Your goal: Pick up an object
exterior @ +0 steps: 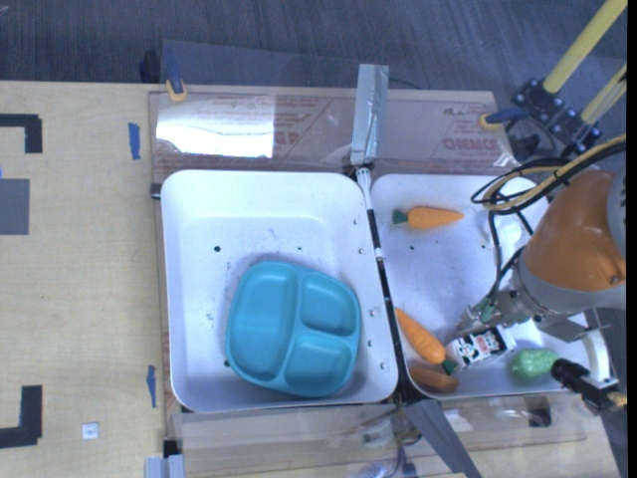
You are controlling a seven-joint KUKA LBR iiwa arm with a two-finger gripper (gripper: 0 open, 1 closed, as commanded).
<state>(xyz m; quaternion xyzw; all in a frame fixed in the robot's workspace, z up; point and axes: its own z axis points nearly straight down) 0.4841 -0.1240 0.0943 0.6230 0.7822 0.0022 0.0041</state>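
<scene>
The right bin (438, 267) holds one carrot (430, 217) near its far edge and another carrot (421, 336) at its near left. A brown piece (434, 374) lies just under that second carrot. A green lump (533, 363) rests at the near right. My gripper (480, 344) hangs low over the bin's near side, right of the second carrot, its white and black patterned tip close to the bin floor. The orange wrist band (575, 237) sits above it and hides the bin's right side.
The left bin (199, 217) holds a blue sectioned tray (294, 327). A clear panel and metal post (368, 118) stand behind the bins. Cables (518, 187) loop over the right bin's far corner. A yellow pole (592, 28) slants at the top right.
</scene>
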